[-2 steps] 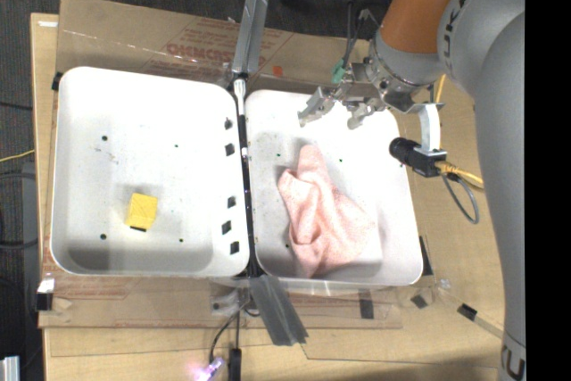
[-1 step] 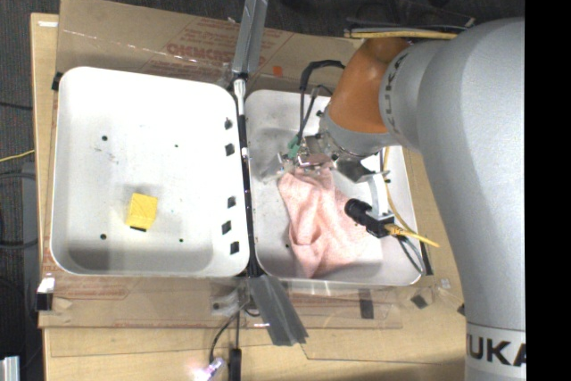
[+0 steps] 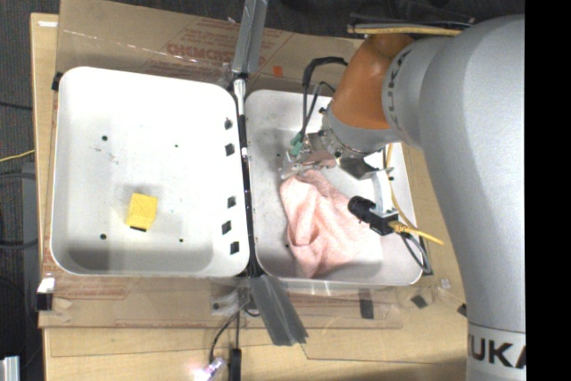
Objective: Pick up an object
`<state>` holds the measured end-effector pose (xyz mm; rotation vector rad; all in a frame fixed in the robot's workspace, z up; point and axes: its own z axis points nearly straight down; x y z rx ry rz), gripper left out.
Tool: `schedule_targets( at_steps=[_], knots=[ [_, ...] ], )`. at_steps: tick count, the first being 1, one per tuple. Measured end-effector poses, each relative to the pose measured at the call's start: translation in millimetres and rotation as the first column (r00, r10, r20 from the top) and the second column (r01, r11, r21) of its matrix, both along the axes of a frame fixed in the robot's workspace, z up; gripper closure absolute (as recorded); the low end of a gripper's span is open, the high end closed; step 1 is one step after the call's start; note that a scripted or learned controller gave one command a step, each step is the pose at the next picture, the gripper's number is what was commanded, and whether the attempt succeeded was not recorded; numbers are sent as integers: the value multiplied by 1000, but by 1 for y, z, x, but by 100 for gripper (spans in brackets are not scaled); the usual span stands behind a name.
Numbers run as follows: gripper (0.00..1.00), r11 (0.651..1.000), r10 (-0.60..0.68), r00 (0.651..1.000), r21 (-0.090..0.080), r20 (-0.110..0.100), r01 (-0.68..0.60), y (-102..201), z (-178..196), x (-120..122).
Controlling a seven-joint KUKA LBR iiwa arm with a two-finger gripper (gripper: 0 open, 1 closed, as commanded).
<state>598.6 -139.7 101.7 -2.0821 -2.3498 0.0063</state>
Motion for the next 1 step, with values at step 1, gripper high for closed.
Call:
schedule_targets(
  at_steps=[1],
  knots=[
    [100,957,-291,957,1,2,291,48,113,18]
  ],
)
